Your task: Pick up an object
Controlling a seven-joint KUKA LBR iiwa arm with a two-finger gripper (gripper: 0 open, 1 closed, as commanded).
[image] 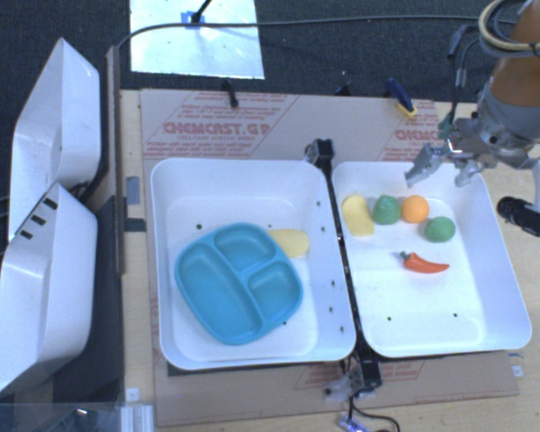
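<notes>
Five candidates lying loose in the right bin, nothing picked yet: orange ball nearest the far wall, green lump just beside it on the left, pale yellow piece next along toward the divider, a second green one a bit nearer the camera, and a little red-orange pepper out on its own toward the middle of the floor. All flat on the white, none lifted, none touching metal. Over in the left bin, a blue divided plate with another yellow bit tucked at its far right edge. Gripper hanging above the far rim of the right bin, fingers spread wide, clearly nothing between them. Closest to the orange ball, probably the target, though hard to call height from this slanted angle, so could be well above it. Basically the approach stage: descent, closing and lift all left to do.
</notes>
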